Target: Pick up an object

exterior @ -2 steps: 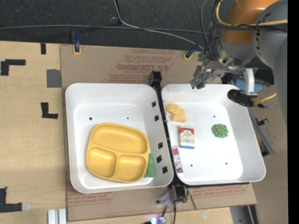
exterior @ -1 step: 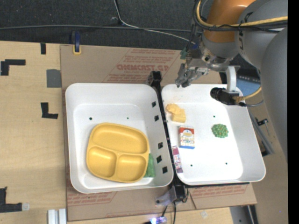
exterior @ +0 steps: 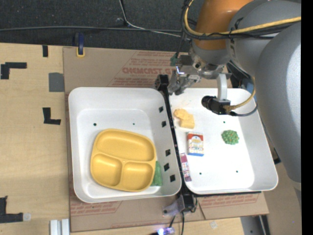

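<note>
My gripper (exterior: 172, 86) hangs at the back left corner of the right bin (exterior: 254, 173), over the wall between the two bins, with nothing seen between its fingers. In the right bin lie a pale yellow chunk (exterior: 184, 118) just in front of the gripper, a small red and white box (exterior: 195, 143), a green bumpy ball (exterior: 230, 137) and a thin purple packet (exterior: 185, 165) along the left wall. The left bin (exterior: 80, 106) holds a yellow divided tray (exterior: 122, 159) with a green item (exterior: 157, 174) at its right edge.
The grey arm and its orange band (exterior: 220, 9) cover the upper right of the view and overhang the right bin's back. Black cables run from the wrist over the bin. Cardboard (exterior: 137, 67) lies under both bins on the wooden bench.
</note>
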